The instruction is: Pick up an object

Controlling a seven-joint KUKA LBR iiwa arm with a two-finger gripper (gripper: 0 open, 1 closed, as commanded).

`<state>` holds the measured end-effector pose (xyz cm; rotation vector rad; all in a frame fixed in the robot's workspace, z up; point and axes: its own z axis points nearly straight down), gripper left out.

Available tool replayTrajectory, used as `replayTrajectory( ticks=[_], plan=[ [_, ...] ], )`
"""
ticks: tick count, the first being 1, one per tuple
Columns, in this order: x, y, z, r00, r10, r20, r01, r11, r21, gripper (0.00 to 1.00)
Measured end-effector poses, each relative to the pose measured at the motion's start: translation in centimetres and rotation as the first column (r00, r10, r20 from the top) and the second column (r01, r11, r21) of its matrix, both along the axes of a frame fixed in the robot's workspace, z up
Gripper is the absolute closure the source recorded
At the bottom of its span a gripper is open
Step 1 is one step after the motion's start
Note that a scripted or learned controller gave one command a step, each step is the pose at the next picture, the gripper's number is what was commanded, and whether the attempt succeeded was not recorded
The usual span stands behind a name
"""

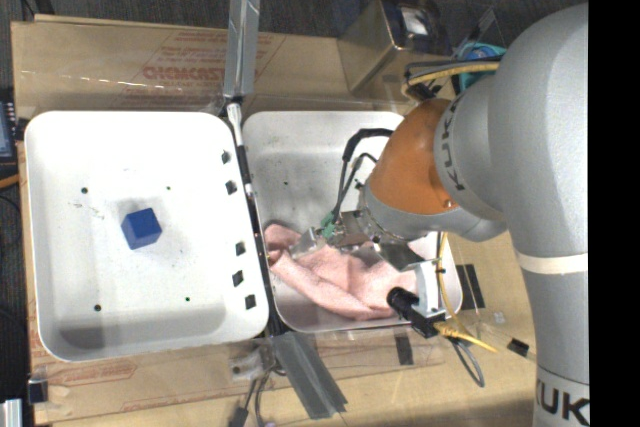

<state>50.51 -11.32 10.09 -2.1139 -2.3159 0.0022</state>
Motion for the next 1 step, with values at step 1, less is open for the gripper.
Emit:
replayTrajectory(
  ticks=[1],
  plan=[
    [0.05, -0.06, 4.61, 0.988, -0.155, 0.003, 0.155, 0.988, -0.002, 0.0]
  ],
)
